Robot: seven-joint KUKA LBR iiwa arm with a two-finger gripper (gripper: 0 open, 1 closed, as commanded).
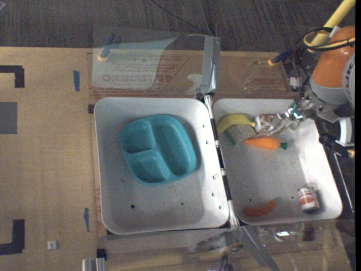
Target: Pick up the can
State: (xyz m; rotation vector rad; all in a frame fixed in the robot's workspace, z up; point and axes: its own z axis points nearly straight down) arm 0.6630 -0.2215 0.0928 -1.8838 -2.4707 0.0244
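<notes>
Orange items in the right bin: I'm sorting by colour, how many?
2: a carrot near the bin's far side, a sausage by its near edge. The can is partly orange.

Your arm (333,78) shows a rounded grey housing with a broad orange band just above the right bin's (321,151) far corner. A yellow tube and dark cables loop beside that band. Your gripper (285,120) is slim, silvery metal, jutting over the bin's rim.

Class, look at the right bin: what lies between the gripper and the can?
In the camera view, bare white bin floor separates the gripper from the can; the toy carrot sits just left of that line.
</notes>
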